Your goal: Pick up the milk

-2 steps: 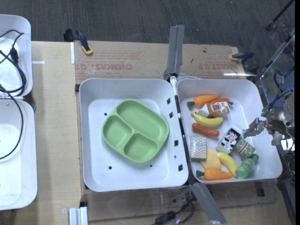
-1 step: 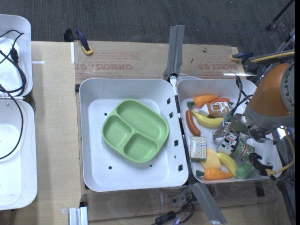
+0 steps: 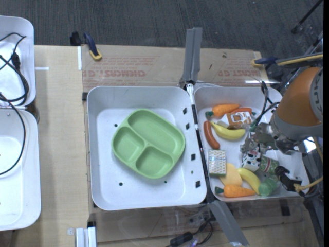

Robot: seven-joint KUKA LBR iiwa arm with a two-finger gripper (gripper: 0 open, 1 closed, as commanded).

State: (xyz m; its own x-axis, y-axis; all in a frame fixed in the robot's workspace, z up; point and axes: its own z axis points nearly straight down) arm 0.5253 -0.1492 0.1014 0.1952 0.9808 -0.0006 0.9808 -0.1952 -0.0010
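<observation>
The milk [image 3: 250, 161] is a small white carton with black cow patches, in the right-hand part of the right bin [image 3: 201, 153]. My gripper [image 3: 255, 147] hangs directly over the carton and covers its top. The grey arm with the orange band [image 3: 303, 99] comes down to it from the right. Whether the gripper touches the carton is hidden by the wrist.
Packed around the milk are a green can [image 3: 269, 165], two bananas [image 3: 229, 133] [image 3: 250, 178], two carrots [image 3: 226, 109] [image 3: 238, 191], a sausage [image 3: 211, 135], an orange-white box [image 3: 237, 118] and a pale packet [image 3: 217, 162]. The left bin holds a green divided plate [image 3: 149, 144].
</observation>
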